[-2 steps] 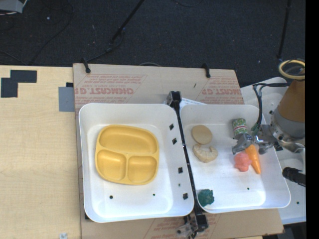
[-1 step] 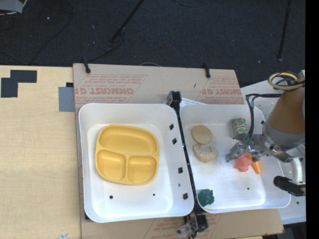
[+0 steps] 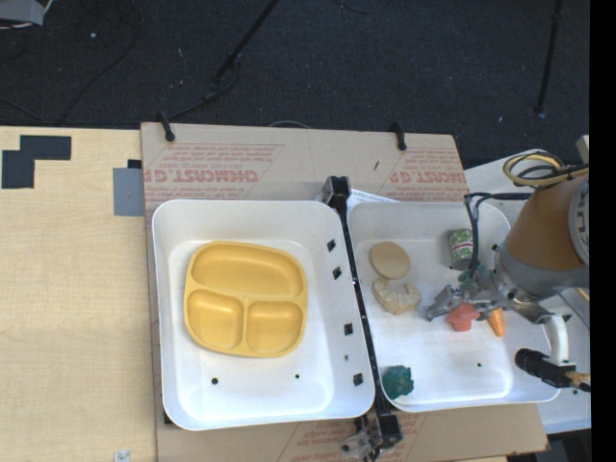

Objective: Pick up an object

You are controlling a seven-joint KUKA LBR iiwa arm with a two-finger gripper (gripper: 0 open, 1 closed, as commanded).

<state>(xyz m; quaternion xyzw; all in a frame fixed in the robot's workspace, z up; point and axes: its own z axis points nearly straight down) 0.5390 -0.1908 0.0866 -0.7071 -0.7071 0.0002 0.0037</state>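
The right bin (image 3: 481, 378) holds several small items. A round tan disc (image 3: 390, 259) lies over a beige lump (image 3: 397, 297) near the bin's left side. A green can (image 3: 461, 247) stands further back. A small red piece (image 3: 460, 319) and an orange piece (image 3: 496, 323) lie at mid-right, and a dark green object (image 3: 397, 381) sits at the front left corner. My gripper (image 3: 462, 301) hangs low over the right bin, right above the red piece and touching or nearly touching it. The grey wrist and its orange band (image 3: 542, 234) hide part of the bin's right side.
The left bin (image 3: 173, 258) holds a yellow three-compartment plate (image 3: 246, 298). A black divider (image 3: 352, 296) runs between the two bins. Cardboard lies under the bins, and a wooden bench top stretches to the left. Yellow and black cables loop at the right, behind the arm.
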